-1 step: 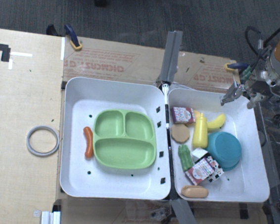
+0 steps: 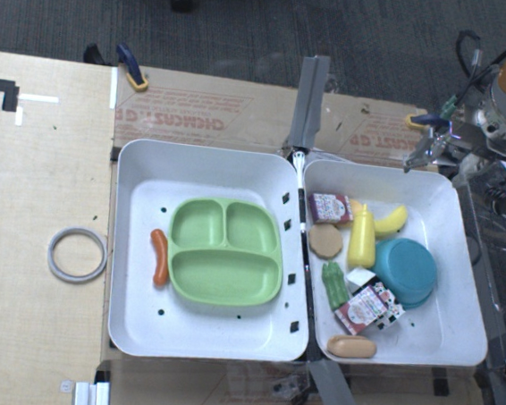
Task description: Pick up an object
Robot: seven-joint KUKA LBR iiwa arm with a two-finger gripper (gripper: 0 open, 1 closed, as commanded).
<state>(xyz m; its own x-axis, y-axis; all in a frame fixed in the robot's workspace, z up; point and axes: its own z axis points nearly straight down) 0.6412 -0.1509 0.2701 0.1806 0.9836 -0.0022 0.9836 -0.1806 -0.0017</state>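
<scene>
The pickable things crowd the right bin [image 2: 463, 255]: a blue bowl [image 2: 405, 271] at its middle right, a yellow bottle [image 2: 362, 238] just left of the bowl, a banana [image 2: 391, 220] at the bottle's far side, a purple packet [image 2: 329, 208] in the far left corner, a tan disc [image 2: 325, 241] near it, a green piece [image 2: 335, 285] and a red-and-white packet [image 2: 369, 308] nearer still, and a sausage-like bun [image 2: 351, 346] against the near wall. The left bin [image 2: 133, 229] carries a green tray [image 2: 225, 251] with an orange hotdog [image 2: 161, 257] just beside its left edge.

The gripper [image 2: 429, 148] hangs beyond the right bin's far right corner, above the counter's [image 2: 40, 175] cardboard, holding nothing; whether its fingers are spread or closed I cannot tell.

The likely trouble is the clutter. Bottle, banana and bowl touch or nearly touch, so a descent there could pinch two at once or shove one aside. The packets lie flat and overlapping; fingers may skid over them. The bun and purple packet sit close to walls, where a finger could strike the rim.

Open room is best in the right bin's far right corner and near right floor. The hotdog, apart from all but the tray, has bare floor on its left.
</scene>
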